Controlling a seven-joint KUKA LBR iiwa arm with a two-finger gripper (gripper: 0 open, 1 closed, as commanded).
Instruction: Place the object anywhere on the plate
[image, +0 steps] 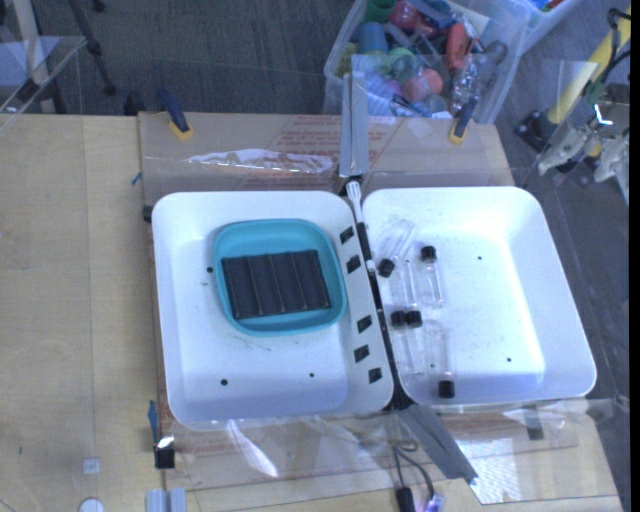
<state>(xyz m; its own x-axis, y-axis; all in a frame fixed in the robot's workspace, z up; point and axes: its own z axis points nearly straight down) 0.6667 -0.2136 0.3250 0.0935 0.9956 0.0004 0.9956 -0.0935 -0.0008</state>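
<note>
Surface (70, 300): pale wood, running under both bins and bare at the left.
Room: dark floor (200, 50) beyond the far edge of the surface; a clear tub (430, 50) of coloured odds and ends stands there, above the seam between the bins.
Cardboard sheet (250, 135): lies flat under the bins, and shows behind them.
Left bin (185, 370): white and shallow, with rounded corners; its right wall touches the right bin.
Right bin (530, 300): same make; its right half is bare white floor, the widest free room in view.
Seam: a row of small black tabs (362, 323) runs along the shared edge.
Plate (225, 245): teal, with rounded corners, in the upper middle of the left bin and apart from all four walls.
Dark ribbed slab (275, 283): lies flat on the plate, inside its rim.
Clear vials (430, 285): several with black caps, lying along the left side of the right bin near the seam.
Clamps (178, 122): small, on the far edge of the cardboard.
Hand: whether it is open or closed cannot be told.
</note>
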